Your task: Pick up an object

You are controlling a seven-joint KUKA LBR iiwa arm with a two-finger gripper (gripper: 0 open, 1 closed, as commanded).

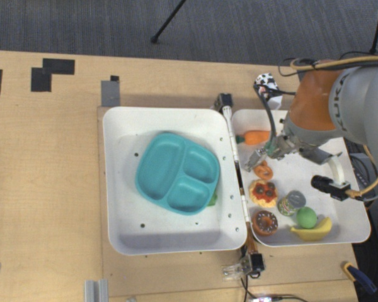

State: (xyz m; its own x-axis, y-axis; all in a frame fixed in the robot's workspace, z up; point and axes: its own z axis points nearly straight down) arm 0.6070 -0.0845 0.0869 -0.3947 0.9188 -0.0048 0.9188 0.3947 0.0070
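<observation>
- Jaws (pixel 263 158) sit low in the upper left part of the right bin (pixel 359 228), by the divider between the bins; I cannot tell how they stand, since the dark parts blur together there.
- An orange carrot-like piece (pixel 258 137) lies just above the jaws, near the right bin's top edge.
- A small orange-and-white item (pixel 263 170) lies just below the jaws; contact between them cannot be judged.
- Lower in the right bin lie a red and yellow toy food piece (pixel 264 193) and, under it, a brown doughnut-like ring (pixel 265 221).
- A tin can (pixel 293 202) lies right of the red and yellow piece, with a green ball (pixel 307 218) just below it, touching a yellow banana (pixel 313 229) along the bin's bottom edge.
- The grey arm (pixel 359 99), with its orange band (pixel 310 102), fills the upper right of the frame above the right bin.
- In the left bin (pixel 123 231), a teal divided tray (pixel 178 173) rests tilted near the middle, with a sliver of something green at its lower right edge.
- Both bins rest on the tan worktop (pixel 44 187).
</observation>
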